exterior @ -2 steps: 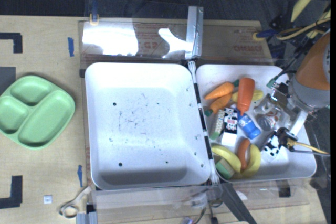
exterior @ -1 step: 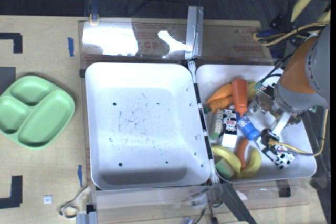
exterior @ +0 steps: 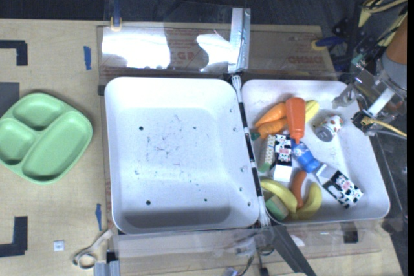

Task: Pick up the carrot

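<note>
Where carrot [exterior: 270, 115] lies, bottle [exterior: 295, 117] touching

Green divided plate [exterior: 44, 138] on the bench — bananas [exterior: 291, 198] in the right bin [exterior: 378, 181]

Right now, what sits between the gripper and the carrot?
In the camera view, the gripper is at the right bin's far right edge; the carrot lies left. Between them: an orange bottle, a yellow banana tip and a small round silver object.
</note>
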Controlling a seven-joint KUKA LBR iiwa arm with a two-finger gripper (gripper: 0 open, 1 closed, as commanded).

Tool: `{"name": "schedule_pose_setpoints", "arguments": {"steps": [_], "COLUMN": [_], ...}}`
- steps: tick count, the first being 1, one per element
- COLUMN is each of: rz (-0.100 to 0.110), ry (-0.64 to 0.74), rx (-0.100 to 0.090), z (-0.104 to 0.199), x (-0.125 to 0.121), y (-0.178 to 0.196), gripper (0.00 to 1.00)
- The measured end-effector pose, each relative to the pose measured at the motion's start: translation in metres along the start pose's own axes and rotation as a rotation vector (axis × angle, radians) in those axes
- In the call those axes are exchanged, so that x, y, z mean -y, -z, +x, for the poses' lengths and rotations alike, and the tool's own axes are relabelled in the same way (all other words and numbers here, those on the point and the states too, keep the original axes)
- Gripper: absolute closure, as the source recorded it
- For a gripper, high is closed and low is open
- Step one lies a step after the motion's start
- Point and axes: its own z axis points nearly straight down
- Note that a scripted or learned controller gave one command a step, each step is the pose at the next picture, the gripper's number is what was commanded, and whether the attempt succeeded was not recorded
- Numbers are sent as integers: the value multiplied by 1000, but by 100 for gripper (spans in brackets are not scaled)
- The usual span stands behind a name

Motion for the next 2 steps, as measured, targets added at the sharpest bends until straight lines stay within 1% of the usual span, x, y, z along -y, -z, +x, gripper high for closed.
{"name": "schedule_pose_setpoints", "arguments": {"steps": [1, 2], "rz": [-1, 2], "ry": [90, 108], "rx": [0, 0], "z": [21, 39], "x": [43, 62], "y": [52, -38], "gripper": [0, 0]}}
